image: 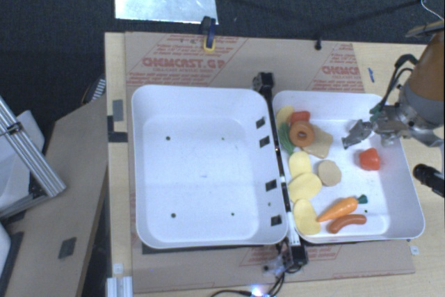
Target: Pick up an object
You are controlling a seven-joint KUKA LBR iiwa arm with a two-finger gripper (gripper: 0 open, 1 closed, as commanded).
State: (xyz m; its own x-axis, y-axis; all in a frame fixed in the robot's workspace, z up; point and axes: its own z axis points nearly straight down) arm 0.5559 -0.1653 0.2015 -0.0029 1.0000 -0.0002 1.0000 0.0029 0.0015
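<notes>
Gripper [354, 133] sits over the right bin [396, 181], upper right of frame, fingers pointing left with nothing between them; open or clenched, cannot tell. Red tomato-like piece [369, 159] lies just below-right of the tips, apart from them. Carrot [340, 207] and red sausage [346, 222] lie lower down, well apart. Arm [425, 90] is cut off at the frame's right edge. The pile at the bin's left wall overlaps, so its pieces are hard to separate.

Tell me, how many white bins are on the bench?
2. The left bin sits beside the right bin, which holds the toy food. The hand is over the right bin.
</notes>
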